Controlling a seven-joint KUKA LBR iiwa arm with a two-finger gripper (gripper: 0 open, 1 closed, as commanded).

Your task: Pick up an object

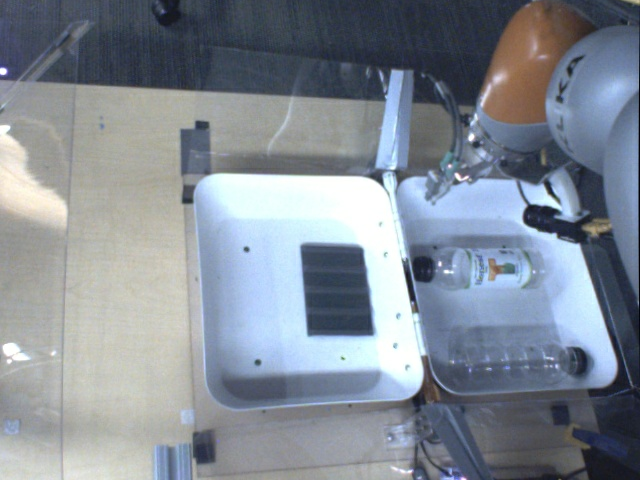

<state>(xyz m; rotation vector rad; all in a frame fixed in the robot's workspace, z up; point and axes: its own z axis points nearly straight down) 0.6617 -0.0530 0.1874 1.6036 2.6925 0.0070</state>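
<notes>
gripper (440,183) hovering at the far edge of right bin (500,208), finger state unclear; labelled bottle (480,268) and clear bottle (510,361) lying inside the bin, nothing picked yet

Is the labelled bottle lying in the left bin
No, the labelled bottle lies on its side in the right bin, above a clear bottle.

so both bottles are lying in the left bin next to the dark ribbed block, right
Not quite. The camera view shows both bottles, labelled and clear, lying in the right bin. The dark ribbed block lies alone in the left bin.
</notes>
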